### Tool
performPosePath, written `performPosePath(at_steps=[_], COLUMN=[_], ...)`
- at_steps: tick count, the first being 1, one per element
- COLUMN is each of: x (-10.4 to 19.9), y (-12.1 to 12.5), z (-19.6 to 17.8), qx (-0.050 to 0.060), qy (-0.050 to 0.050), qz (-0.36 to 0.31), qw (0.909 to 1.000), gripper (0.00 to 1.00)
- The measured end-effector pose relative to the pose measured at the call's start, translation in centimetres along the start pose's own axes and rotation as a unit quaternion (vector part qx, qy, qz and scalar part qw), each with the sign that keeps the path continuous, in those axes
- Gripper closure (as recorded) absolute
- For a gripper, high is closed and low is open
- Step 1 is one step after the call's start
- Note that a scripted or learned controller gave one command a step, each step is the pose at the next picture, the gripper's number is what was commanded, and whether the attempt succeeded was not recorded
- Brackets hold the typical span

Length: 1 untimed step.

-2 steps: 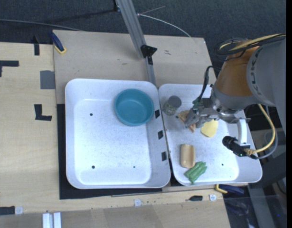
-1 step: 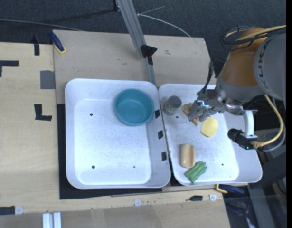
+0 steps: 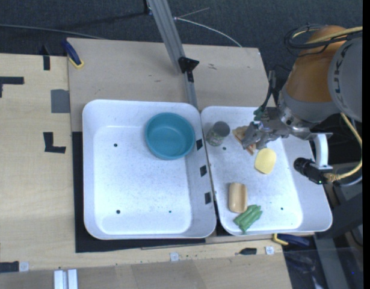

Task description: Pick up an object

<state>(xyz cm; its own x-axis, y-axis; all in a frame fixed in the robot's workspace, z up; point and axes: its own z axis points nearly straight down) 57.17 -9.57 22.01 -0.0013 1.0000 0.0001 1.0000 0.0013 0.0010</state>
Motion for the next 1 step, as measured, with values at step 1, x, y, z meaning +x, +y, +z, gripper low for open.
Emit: performPosePath(at_steps=[1], x=[4.25], y=[-0.67], z=[-0.13], qx=[0.002], qy=[0.001], qz=[-0.002], qw=[1.0000], gripper=[1.00])
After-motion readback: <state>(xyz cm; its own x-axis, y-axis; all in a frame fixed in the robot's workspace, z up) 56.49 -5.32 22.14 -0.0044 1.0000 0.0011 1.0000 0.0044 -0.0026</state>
